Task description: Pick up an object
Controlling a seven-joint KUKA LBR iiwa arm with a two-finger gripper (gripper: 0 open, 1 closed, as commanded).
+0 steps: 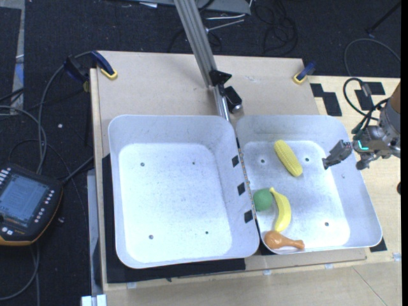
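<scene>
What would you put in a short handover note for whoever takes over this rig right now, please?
Gripper: open, holding nothing, above the right bin's right rim.
Right bin: corn cob near the back; green ball touching the banana; orange chicken leg at the front edge.
Left bin: nothing to report.
Done: nothing picked yet.
Left: descend on one object, close, lift. The corn cob lies apart from the rest and closest to the gripper, so it is probably the easiest.

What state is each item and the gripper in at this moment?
Corn cob: lying in the right bin, apart from the others.
Banana: lying, touching the green ball.
Orange drumstick toy: lying near the front wall.
Gripper: open, over the bin's right edge, holding nothing.
</scene>
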